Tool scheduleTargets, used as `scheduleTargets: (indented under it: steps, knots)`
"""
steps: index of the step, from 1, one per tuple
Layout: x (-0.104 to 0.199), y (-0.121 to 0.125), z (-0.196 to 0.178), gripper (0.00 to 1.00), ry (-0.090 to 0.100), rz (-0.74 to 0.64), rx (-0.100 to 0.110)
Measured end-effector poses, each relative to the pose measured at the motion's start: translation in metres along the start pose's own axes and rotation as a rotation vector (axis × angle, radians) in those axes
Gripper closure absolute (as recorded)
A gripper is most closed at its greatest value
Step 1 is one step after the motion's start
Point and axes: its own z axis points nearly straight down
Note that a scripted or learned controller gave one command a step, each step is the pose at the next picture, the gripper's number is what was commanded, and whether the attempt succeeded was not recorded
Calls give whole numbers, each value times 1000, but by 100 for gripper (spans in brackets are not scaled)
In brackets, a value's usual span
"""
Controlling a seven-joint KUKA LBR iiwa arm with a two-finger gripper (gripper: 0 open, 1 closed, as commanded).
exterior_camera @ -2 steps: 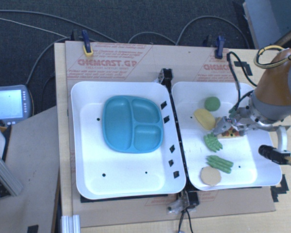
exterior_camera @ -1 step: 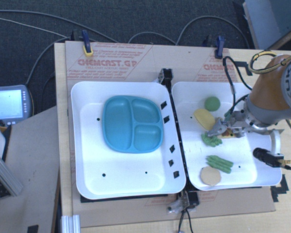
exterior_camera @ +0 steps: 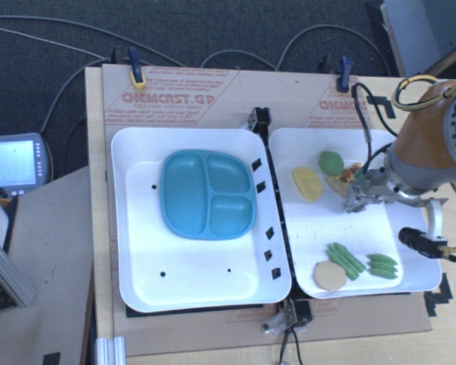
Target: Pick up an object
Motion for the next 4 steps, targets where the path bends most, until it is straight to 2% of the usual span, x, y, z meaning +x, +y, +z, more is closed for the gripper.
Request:
scheduleTargets:
  steps: [1, 2, 3, 4]
  knots:
    - [1, 3, -39, 100, -5, -2, 4]
    - [-1, 9, -98, 100, -5, -2, 3]
    - [-8, 4, -143, 100, -5, -1, 4]
    - [42, -12, -148, 100, -2, -3, 11]
